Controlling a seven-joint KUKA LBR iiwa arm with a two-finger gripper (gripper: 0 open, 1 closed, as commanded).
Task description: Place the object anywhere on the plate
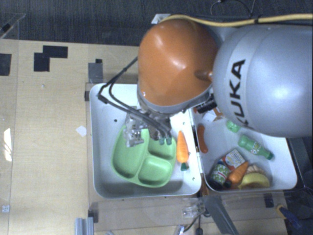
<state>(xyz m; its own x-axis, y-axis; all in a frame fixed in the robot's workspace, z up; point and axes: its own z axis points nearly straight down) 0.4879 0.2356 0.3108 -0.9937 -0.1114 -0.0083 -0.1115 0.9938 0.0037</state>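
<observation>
End effector (146, 133) over green plate (142, 163), carrot (182, 147) just beside

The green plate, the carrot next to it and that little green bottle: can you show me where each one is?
green plate (146, 173): camera view, on its front compartment.
carrot (182, 147): camera view, middle of its orange body.
green bottle (255, 147): camera view, middle of its body, right bin.

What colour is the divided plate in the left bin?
Light green; the divided plastic plate shows best in the camera view.
</observation>
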